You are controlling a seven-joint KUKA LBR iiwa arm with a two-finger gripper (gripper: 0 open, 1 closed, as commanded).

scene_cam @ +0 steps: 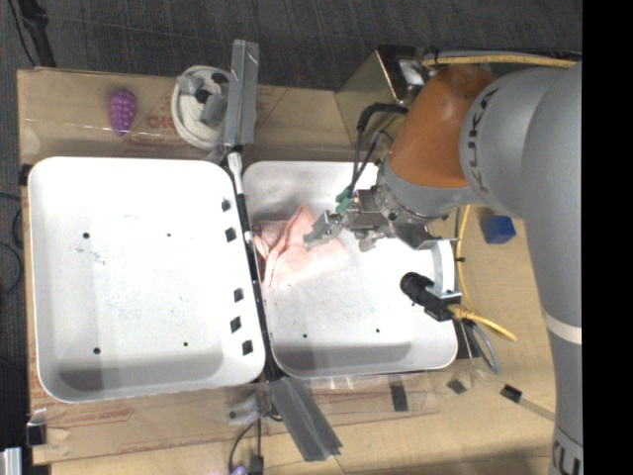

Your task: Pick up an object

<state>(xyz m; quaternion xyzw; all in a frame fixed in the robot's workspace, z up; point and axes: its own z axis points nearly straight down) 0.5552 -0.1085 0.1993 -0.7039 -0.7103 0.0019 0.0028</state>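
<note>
pink cloth (289,248) lies against right bin's (376,349) divider wall — fingers (321,234) over it, state unclear.

Arm (514,137) comes in from 3 o'clock, orange band at approx 1 o'clock of the wrist. Gripper (321,232) sticks out toward 9, low w/ fingers angled slightly to 8.

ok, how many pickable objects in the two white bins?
1: a crumpled pink cloth in the right shallow white bin, against its left wall, under the gripper. The arm may hide more.
</note>
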